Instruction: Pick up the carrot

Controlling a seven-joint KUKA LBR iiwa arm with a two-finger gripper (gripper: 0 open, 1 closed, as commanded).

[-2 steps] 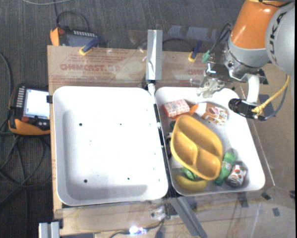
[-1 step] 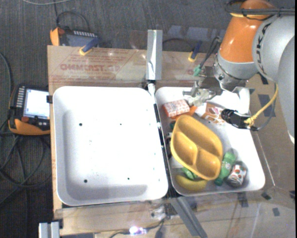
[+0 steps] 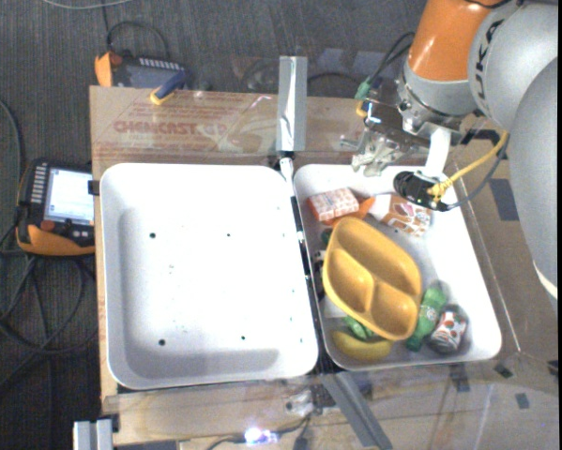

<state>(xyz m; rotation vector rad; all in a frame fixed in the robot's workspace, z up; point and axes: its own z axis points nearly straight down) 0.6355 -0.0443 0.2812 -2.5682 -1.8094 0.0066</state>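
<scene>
Dark grey carpet floor, cables trailing across. Brown board bench top with faded red lettering. Orange-cased handheld pendant left of bench.

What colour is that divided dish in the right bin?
Yellow; the divided dish shows clearly in the camera view.

The carrot shows as a small orange piece in the right bin, toward its far end; it lies just beside the orange-red box, at the far rim of the yellow divided dish; most of it is hidden, so its pose is unclear.
</scene>
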